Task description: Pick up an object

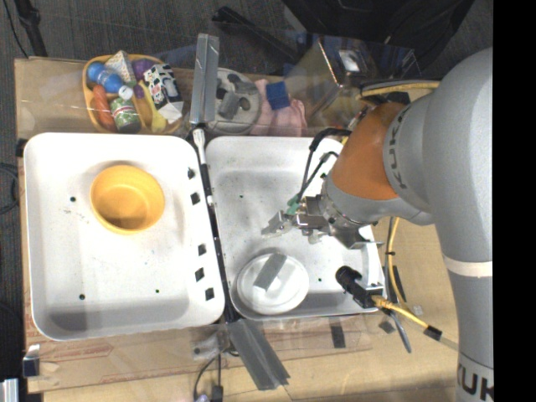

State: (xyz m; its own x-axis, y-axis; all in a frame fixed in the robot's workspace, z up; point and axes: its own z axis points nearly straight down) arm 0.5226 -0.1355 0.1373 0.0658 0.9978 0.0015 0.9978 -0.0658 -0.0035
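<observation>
In the left bin (50,308) a yellow bowl (127,197) sits upright toward the back. A white round dish (285,296) lies at the front of the right bin (251,162), with a flat grey piece (270,273) resting on it. My gripper (295,221) hangs low over the middle of the right bin, just behind and to the right of the white dish and apart from it. The grey and orange arm (381,162) covers the bin's right side. I see nothing held in the gripper.
Behind the left bin stands a yellow basket (126,95) with several small items. A grey round part (234,99), a blue block (278,95) and a pink cloth (285,120) lie behind the right bin. A ridge (209,224) divides the bins.
</observation>
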